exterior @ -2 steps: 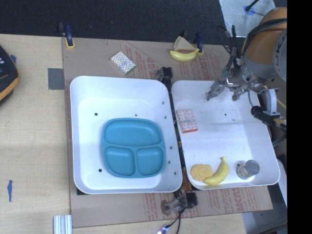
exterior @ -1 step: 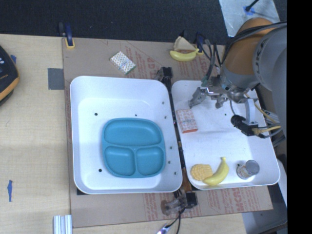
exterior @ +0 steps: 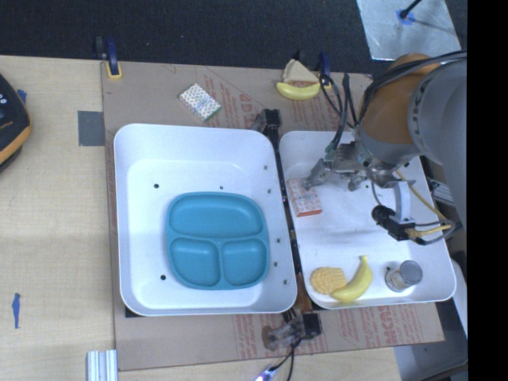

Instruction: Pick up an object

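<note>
A: Right bin (exterior: 444, 290), near edge first. What is listed?

B: Item one, a banana (exterior: 355, 281), curved, lying by the front wall. Likely a light toy, smooth-skinned, so it may slip; best taken across its middle, where it is narrowest. Item two, a waffle (exterior: 326, 278), round and flat, touching the banana's left side. It sits low, so a grip from above probably finds little edge. Item three, a can (exterior: 405, 275), small, metal, upright near the front right corner. Stiff, probably slick; taken across its round body.

A: Further in?

B: Item four, a packet (exterior: 304, 198), flat, red and white, against the bin's left wall. Thin and likely soft; the wall crowds one side, so it looks a poor choice.

A: And the gripper (exterior: 343, 169)?

B: It hangs over the far half of the right bin, just beyond the packet. Whether the jaws are open or closed cannot be told; the wrist and cables cover them. Nothing is seen held.

A: Left bin (exterior: 131, 213)?

B: One blue tray (exterior: 217, 239), three compartments, broad and stiff, likely too wide to grip.

A: Beyond the bins?

B: A second banana (exterior: 298, 90) and a small patterned pack (exterior: 199, 101) on the cardboard. The bin floor under the arm is hidden.
</note>
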You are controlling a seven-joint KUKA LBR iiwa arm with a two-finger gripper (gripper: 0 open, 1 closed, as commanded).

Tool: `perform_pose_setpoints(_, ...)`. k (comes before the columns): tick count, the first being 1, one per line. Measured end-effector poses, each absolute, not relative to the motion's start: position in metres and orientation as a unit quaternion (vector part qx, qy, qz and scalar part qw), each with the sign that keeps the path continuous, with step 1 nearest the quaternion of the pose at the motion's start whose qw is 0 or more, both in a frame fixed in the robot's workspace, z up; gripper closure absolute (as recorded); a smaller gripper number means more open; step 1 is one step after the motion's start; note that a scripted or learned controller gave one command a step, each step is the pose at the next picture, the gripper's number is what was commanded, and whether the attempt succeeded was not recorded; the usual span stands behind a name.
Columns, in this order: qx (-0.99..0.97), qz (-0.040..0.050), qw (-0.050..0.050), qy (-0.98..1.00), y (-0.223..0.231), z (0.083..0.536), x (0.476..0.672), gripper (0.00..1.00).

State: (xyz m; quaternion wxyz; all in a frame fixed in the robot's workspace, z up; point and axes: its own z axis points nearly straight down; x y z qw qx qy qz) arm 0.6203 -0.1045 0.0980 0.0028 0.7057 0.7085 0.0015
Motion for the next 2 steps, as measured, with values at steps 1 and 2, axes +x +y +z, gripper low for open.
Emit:
perform_pose_setpoints(1, 0.705, 0.0016, 0.002, 0.709, -0.113, 0.096, 0.659, 0.0)
perform_pose_setpoints(2, 0.706, 0.0005, 0.003, 0.708, -0.099, 0.097, 0.659, 0.0)
